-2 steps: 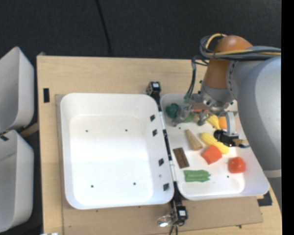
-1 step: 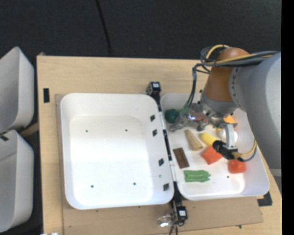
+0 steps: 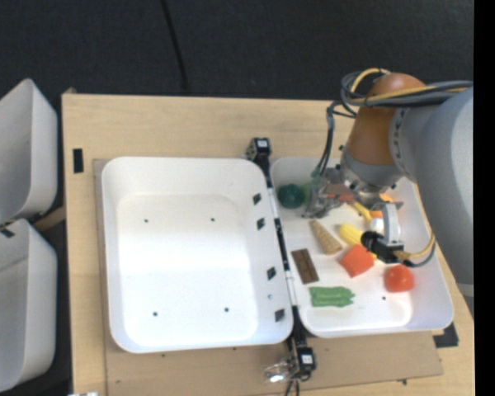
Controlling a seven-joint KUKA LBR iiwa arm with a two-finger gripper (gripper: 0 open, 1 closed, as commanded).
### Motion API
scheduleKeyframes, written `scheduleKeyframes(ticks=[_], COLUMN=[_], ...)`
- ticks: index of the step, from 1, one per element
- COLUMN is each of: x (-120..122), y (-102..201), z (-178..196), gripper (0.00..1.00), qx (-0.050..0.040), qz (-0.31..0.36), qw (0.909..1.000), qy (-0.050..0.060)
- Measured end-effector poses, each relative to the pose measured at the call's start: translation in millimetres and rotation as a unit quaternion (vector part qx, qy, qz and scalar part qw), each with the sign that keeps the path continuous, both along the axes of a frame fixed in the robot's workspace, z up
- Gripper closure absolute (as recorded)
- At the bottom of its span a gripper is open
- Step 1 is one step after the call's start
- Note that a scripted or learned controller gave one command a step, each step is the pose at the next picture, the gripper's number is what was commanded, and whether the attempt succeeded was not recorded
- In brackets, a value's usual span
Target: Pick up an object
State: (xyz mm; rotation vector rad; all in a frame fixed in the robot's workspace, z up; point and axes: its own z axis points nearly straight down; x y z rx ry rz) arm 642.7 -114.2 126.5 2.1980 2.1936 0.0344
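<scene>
My gripper (image 3: pixel 323 198) reaches down into the back of the right bin (image 3: pixel 425 299), just right of a dark green ball (image 3: pixel 291 195). In front of it lie a tan cone-shaped piece (image 3: pixel 326 237), a yellow piece (image 3: pixel 352 233), an orange block (image 3: pixel 356 261), a red object (image 3: pixel 398 280), a brown bar (image 3: pixel 304 265) and a green flat object (image 3: pixel 331 297). I see nothing held between the fingers.
The left bin (image 3: pixel 181 254) sits beside the right one, with a black-clipped divider (image 3: pixel 274 229) between them. The grey arm with its orange band (image 3: pixel 378 130) covers the right bin's back right corner. White boxes (image 3: pixel 12 221) stand off the bench at the left.
</scene>
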Motion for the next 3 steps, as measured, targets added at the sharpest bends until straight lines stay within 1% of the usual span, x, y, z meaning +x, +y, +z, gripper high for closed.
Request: scheduleKeyframes(ticks=[1, 2, 3], x=[-34, -63, -63], y=[-16, -7, -7], z=[-15, 67, 61], gripper=[1.00, 1.00, 0.00], qx=[0.0020, 0.0038, 0.0044], qz=[0.001, 0.001, 0.000], qw=[1.0000, 0.9999, 0.9998], qy=[0.005, 0.015, 0.017])
